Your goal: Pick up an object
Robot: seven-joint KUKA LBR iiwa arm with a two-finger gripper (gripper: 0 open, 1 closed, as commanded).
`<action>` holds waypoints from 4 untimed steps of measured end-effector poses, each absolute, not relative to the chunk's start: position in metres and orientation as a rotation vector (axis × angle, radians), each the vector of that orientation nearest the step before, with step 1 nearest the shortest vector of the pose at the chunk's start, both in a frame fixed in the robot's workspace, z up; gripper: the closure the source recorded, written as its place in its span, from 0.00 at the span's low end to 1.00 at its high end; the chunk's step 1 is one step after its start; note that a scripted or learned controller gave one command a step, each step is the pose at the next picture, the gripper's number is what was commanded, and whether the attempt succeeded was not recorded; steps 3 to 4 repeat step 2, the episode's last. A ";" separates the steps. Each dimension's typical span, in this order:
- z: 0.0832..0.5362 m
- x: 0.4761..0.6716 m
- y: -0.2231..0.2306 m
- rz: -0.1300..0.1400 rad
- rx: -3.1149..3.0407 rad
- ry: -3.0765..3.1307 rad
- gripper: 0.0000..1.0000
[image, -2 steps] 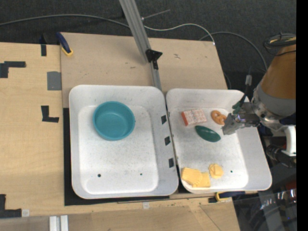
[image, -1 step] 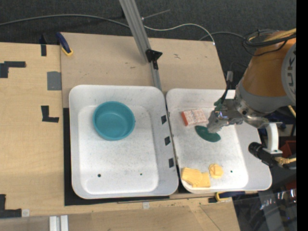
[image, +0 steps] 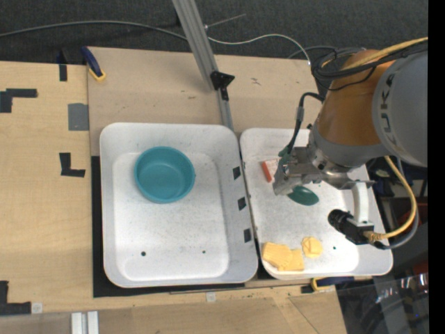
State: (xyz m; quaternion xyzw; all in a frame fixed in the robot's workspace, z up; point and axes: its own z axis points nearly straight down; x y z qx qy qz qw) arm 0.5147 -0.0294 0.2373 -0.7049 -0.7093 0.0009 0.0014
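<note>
Where hand (image: pixel 290 184) hovers, green object (image: pixel 304 197) just beside.

a bowl (image: pixel 164 175) is set in the left bin (image: pixel 118 256); two lumps (image: pixel 282 257) (image: pixel 312 246) are laid at the right bin's (image: pixel 264 145) near edge.

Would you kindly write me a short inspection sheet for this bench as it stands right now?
Surface: wooden bench bearing left bin and right bin, side by side.
Job's things: teal bowl upright in the left bin; in the right bin, orange-red piece, dark green object, yellow sponge, small yellow piece.
Clutter: black tape marks on the bench.
Grippers: gripper low over the right bin, beside the green object; finger state unclear.
Cables: yellow cable along the arm; thin wire behind the bench.
Surroundings: slanted metal pole.
</note>
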 end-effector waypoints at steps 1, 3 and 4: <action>0.242 0.514 0.025 0.000 -2.211 -2.229 1.00; 0.225 0.523 0.081 0.003 -2.211 -2.228 1.00; 0.225 0.523 0.081 0.003 -2.211 -2.228 1.00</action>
